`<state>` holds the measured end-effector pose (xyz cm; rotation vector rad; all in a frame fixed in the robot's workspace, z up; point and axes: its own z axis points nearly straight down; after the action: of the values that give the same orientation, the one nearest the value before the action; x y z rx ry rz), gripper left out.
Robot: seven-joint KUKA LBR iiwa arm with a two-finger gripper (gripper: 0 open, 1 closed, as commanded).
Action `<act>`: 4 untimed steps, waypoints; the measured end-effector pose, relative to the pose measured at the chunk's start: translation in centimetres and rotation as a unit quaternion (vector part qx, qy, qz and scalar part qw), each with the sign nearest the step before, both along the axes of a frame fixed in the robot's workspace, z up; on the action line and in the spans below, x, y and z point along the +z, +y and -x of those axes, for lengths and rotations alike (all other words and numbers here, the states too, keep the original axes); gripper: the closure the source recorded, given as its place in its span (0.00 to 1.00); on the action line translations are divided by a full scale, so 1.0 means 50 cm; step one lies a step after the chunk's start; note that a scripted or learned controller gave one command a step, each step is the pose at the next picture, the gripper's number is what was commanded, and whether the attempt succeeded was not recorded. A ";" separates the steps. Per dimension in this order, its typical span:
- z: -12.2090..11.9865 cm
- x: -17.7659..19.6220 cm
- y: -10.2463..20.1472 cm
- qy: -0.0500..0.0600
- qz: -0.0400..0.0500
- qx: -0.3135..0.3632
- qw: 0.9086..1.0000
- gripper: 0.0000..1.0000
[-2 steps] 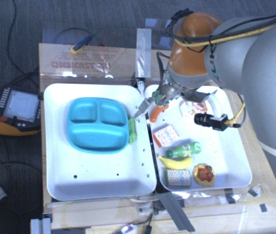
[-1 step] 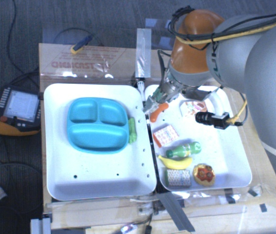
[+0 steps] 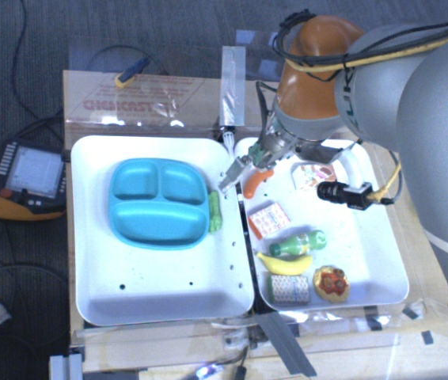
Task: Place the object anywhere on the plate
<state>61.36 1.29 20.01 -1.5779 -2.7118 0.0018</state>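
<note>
Dark grey carpet (image 3: 168,14) surrounds a bench carrying two shallow white bins side by side, with a cardboard sheet (image 3: 141,97) lying past the far edge of the left bin (image 3: 97,291) and a handheld control pendant (image 3: 22,180) resting on the floor off its left side. Inside the left bin, a blue divided plate (image 3: 157,200) sits toward the far half, and a thin green object (image 3: 214,210), possibly a pea pod or bean, lies just beside the plate's right rim, near that bin's right wall. The arm (image 3: 319,70), grey with an orange section, reaches over the far edge of the right bin (image 3: 390,267). Its gripper (image 3: 244,169) hangs above the divider between the two bins at their far end; whether the claw is open or closed on anything cannot be told from this angle. An orange carrot-like piece (image 3: 256,182) lies just beside the gripper, at the far-left corner of the right bin. Further along that bin are a small red-and-white packet (image 3: 269,218), a green bottle (image 3: 297,244), a yellow banana (image 3: 285,264), a patterned can (image 3: 290,290) and a red toy fruit (image 3: 331,283) near the near edge, plus another white packet (image 3: 313,176) by the far edge.
</note>
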 end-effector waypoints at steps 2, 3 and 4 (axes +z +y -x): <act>-0.070 0.188 0.011 -0.003 0.002 0.068 0.998 1.00; -0.070 0.187 0.011 -0.002 0.002 0.068 0.998 0.00; -0.026 0.208 -0.024 -0.002 0.002 0.140 0.990 0.00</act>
<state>62.64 0.10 30.41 -1.1862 -2.9111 0.0038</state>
